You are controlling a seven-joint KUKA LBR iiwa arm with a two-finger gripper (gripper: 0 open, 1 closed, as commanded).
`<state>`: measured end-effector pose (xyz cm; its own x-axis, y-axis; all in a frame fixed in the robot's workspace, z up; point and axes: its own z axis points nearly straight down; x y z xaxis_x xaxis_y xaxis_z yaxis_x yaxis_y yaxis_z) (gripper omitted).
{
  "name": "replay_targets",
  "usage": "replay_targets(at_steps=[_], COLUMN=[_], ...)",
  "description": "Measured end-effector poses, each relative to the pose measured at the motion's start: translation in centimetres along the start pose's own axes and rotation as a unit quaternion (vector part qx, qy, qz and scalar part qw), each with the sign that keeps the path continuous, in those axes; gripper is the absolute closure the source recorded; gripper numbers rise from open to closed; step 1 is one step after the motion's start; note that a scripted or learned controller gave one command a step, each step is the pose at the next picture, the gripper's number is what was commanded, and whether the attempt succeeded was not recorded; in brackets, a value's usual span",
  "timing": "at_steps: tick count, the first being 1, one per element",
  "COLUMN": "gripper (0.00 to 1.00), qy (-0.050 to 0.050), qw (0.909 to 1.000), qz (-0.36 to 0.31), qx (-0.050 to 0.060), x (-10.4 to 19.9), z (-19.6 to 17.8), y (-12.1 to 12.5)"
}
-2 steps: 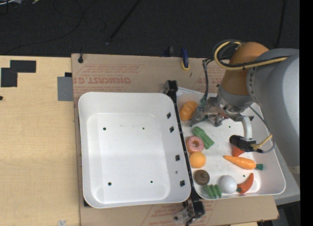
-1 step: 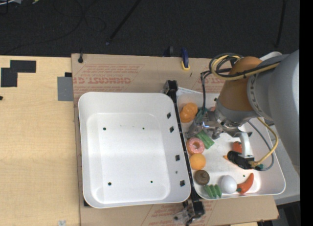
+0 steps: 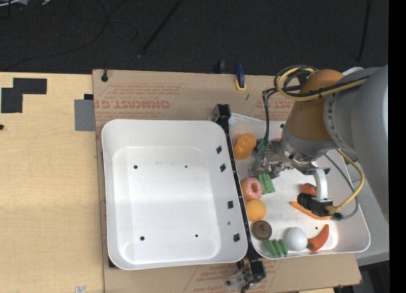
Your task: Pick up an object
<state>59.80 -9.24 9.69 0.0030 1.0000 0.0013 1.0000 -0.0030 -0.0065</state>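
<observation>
Gripper (image 3: 270, 165) of the grey arm (image 3: 355, 114) was recorded low over the right bin (image 3: 358, 242), in that bin's upper left part, with the arm entering from the right edge of the view. Whether the gripper was spread or pressed together could not be told, since its tip was seen from above against metal parts and cables, and nothing could be made out as held in it. All the loose objects were found in the right bin. An orange ball (image 3: 244, 146) was placed at the bin's upper left, just beside the gripper and close to the wall shared with the left bin (image 3: 114, 158). A pink ring (image 3: 252, 188) and a green block (image 3: 267, 184) were seen touching each other just below the gripper. A second orange ball (image 3: 255, 210) was located directly below the ring, and a brown round piece (image 3: 261, 229) just below that ball. Along the bin's near edge a ribbed green piece (image 3: 276, 248), a white ball (image 3: 295, 238) and a red pepper (image 3: 321, 237) were ranged from left to right, the white ball lying between the other two. An orange carrot (image 3: 306, 208) was laid at a slant toward the bin's right side, well apart from the ring. Both bins were set on a brown cardboard sheet (image 3: 158, 92), itself laid on the pale wooden bench (image 3: 44, 209)
</observation>
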Motion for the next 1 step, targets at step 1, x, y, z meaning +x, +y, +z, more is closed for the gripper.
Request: replay_targets(at_steps=[1], gripper=[1.00], qy=[0.000], qw=[1.0000], qz=[-0.004], qx=[-0.007], x=[4.88], z=[-9.67], y=[3.04])
